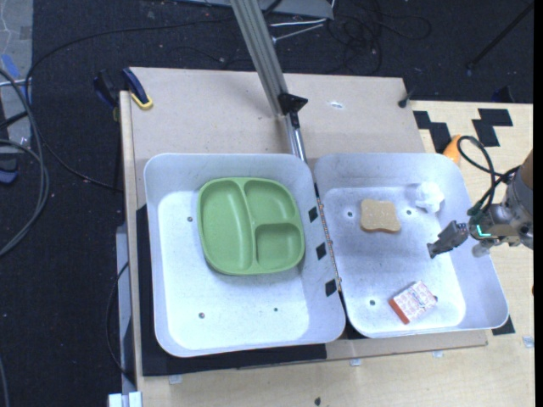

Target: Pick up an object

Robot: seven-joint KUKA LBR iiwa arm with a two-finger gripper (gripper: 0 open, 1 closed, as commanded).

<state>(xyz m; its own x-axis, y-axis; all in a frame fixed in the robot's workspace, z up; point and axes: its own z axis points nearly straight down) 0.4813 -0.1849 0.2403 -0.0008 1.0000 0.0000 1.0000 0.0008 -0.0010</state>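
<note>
The right bin holds three loose things. A tan slice of toast lies near its middle back. A small white crumpled object sits at the back right corner. A red and white packet lies near the front. My gripper hangs over the bin's right side, between the white object and the packet, touching neither. Nothing shows between its dark fingers.
The left bin carries a green divided plate. A grey metal pole slants down from the back to the gap between the bins. Checkered markers lie on the bench at the right.
</note>
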